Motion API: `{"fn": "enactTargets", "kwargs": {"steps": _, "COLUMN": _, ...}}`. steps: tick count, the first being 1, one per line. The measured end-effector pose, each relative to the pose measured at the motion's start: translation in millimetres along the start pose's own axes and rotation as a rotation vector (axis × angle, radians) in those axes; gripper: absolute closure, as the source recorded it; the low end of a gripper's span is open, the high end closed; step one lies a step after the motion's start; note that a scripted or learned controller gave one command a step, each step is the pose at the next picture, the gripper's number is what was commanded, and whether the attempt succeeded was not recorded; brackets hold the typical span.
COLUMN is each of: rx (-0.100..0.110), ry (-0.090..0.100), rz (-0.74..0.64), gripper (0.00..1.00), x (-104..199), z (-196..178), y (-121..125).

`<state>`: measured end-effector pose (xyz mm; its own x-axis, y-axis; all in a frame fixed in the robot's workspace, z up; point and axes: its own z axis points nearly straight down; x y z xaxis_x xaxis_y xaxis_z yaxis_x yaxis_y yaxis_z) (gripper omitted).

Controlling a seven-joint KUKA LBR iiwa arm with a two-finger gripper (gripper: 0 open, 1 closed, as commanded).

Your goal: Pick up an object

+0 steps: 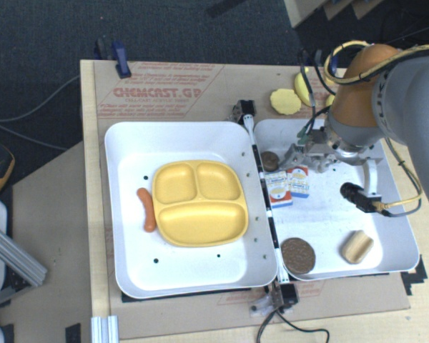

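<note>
**Camera view, right bin at moment of approach.** My gripper [309, 156] hangs low over the far end of the right bin [397, 213], just beside the small cartons [279, 189], which are the nearest candidates for picking. From this angle I cannot tell whether the tool is released or clenched. Nothing is visibly held.

**Risks, as I judge them.** The cartons lie flat and side by side, apparently touching, close against the wall shared with the left bin [121, 191]. A grasp here could catch both, jam one against that wall, or slide over the flat tops and come away with nothing. A small brown disc [269, 161] sits just beyond them in the corner (easily nudged by a descending tool).

**Other items.** A brown round cookie [298, 255] lies at the near edge, with a tan cylinder [357, 246] to its right. Both are well apart from the gripper and unobstructed. The left bin holds a yellow divided plate [200, 202] with an orange sausage [147, 209] just beside it. Two yellow pieces [286, 101] rest on the bench outside the bins, near my wrist.
</note>
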<state>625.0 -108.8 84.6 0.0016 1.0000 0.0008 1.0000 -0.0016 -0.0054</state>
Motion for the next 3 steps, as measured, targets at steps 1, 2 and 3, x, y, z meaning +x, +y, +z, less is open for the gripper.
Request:
{"fn": "enactTargets", "kwargs": {"steps": 1, "rx": -0.01, "ry": -0.002, "rz": -0.003, "gripper": 0.0, "x": -15.2, "z": -0.7, "y": 33.8}}
{"fn": "enactTargets", "kwargs": {"steps": 2, "rx": -0.008, "ry": -0.001, "rz": -0.005, "gripper": 0.0, "x": 16.4, "z": -0.5, "y": 42.2}}
{"fn": "enactTargets", "kwargs": {"steps": 3, "rx": -0.007, "ry": -0.002, "rz": -0.002, "gripper": 0.0, "x": 13.4, "z": -0.6, "y": 41.8}}
